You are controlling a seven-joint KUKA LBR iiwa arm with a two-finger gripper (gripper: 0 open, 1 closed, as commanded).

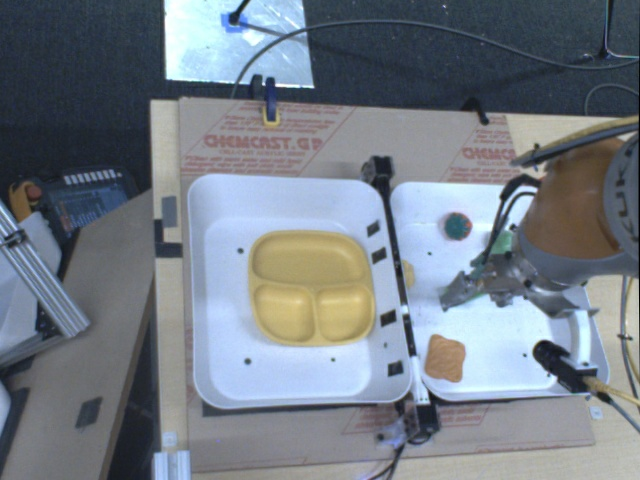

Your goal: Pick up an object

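In the right bin (520,373) lie an orange, bread-like piece (446,357) near the front left corner and a small teal ball (458,225) toward the back. My gripper (456,293) hangs over the middle of this bin, pointing left, between the two objects and touching neither. It sits above and slightly right of the orange piece. Nothing shows between its tips.
The left bin (215,358) holds a yellow three-compartment plate (308,286). A black divider strip (392,268) runs between the bins. My grey and orange arm (580,208) covers the right bin's right side.
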